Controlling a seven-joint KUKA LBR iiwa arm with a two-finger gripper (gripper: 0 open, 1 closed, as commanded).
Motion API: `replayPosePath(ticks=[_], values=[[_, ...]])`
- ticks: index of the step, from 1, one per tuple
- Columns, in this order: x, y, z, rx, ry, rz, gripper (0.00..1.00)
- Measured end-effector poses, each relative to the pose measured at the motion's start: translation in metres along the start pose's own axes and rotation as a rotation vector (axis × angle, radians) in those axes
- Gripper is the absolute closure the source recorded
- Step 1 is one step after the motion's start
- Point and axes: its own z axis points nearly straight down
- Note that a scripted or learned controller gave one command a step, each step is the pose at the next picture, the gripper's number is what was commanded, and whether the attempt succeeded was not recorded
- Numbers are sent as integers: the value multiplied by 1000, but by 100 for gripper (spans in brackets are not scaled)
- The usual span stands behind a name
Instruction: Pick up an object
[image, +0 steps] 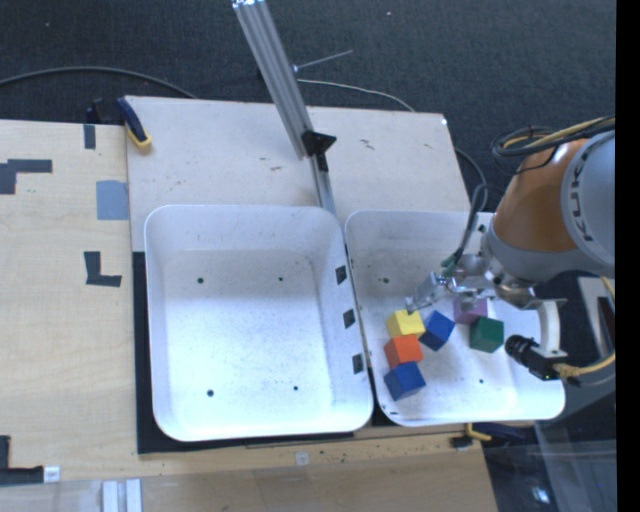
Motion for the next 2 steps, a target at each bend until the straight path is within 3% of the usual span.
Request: replayPosePath(ticks=[1, 2], values=[[25, -1, 44, -17, -9, 6, 0], [-1, 17, 63, -9, -2, 7, 0]])
